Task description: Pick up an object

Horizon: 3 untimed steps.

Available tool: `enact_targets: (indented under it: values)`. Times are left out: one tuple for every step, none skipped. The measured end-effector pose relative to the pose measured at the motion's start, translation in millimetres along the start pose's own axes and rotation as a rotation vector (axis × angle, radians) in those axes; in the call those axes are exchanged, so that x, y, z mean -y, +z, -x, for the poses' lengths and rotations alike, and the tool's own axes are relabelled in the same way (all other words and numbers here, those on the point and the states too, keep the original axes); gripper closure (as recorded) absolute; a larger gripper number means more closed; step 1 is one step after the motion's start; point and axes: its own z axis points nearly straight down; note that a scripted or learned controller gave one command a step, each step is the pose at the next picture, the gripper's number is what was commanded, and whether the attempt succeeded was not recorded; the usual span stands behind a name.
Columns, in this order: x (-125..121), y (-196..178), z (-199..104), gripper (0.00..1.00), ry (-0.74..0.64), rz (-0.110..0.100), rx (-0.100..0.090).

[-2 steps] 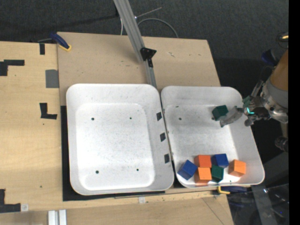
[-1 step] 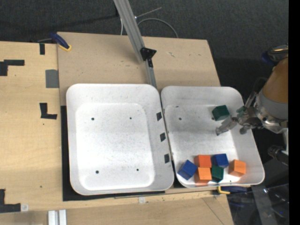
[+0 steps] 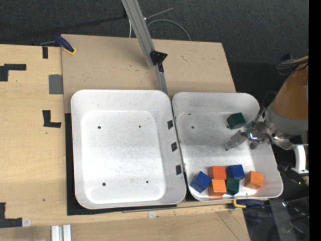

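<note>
Blocks: a cluster of cubes lay along the near edge of the right bin (image 3: 200, 102): blue cube (image 3: 200, 181), orange cube (image 3: 218, 172), second orange cube (image 3: 218, 186), dark green cube (image 3: 232, 185), second blue cube (image 3: 235, 171), third orange cube (image 3: 255, 179).
Lone green block (image 3: 235, 120): farther back in the right bin, apart from the cluster, just beyond the gripper (image 3: 234, 142).
Fingers: low over the right bin's floor, nothing between them; spread or pressed together, I could not tell.
Step in hand: likely closing on the lone green block; best approached squarely, flat faces against the fingers.
Materials: cubes matte and hard-edged; bins white, shallow, speckled, with rounded corners.
Left bin (image 3: 120, 97): beside the right bin, farther from the arm.
Worktop (image 3: 30, 134): pale wood.
</note>
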Motion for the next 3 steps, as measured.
enact_targets:
  values:
    - [2,54,-1,0.00,0.000,-0.002,-0.001]
    - [0,41,-1,1.00,-0.001,0.002,-0.001]
    - [-1,-20,5,1.00,0.000,0.010,0.003]
